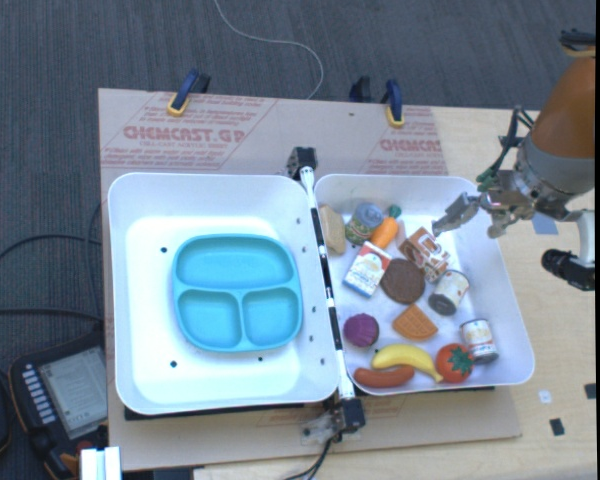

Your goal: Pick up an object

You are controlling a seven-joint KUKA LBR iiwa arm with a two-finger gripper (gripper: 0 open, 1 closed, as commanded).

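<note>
The right bin (515,313) holds several toy foods: an orange carrot (383,233), a white carton (365,269), a brown round cookie (403,281), a red-and-white box (426,251), two small cans (448,291) (477,338), a banana (406,356), a red tomato (454,363), a sausage (382,376) and a purple piece (360,329). My gripper (476,216) hangs over the bin's upper right corner, above and to the right of the red-and-white box. Its fingers are spread open with nothing between them.
The left bin (140,368) carries a blue divided plate (238,290). A pale stick-shaped piece (332,230) lies along the divider between the bins. Blue and yellow clamps (393,108) hold the cardboard at the back edge.
</note>
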